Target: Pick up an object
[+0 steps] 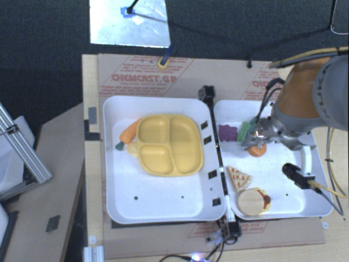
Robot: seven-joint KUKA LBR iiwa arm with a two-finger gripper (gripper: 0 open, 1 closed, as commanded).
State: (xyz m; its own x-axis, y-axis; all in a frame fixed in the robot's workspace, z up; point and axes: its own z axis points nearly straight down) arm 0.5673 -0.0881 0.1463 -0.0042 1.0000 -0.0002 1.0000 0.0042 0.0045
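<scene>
Orange, smooth and rounded, the small toy piece point(258, 151) lies in the right bin point(279, 192), just below the gripper point(252, 141); whether the gripper is spread or closed cannot be told. The piece looks like light, stiff, slippery plastic, best pinched across its middle.

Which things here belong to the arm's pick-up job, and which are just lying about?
Likely in the job: gripper; orange round piece right under it; green piece and purple piece beside it.
Lying about: yellow divided plate; toy carrot; toy wedge slice; round toy bun.
</scene>
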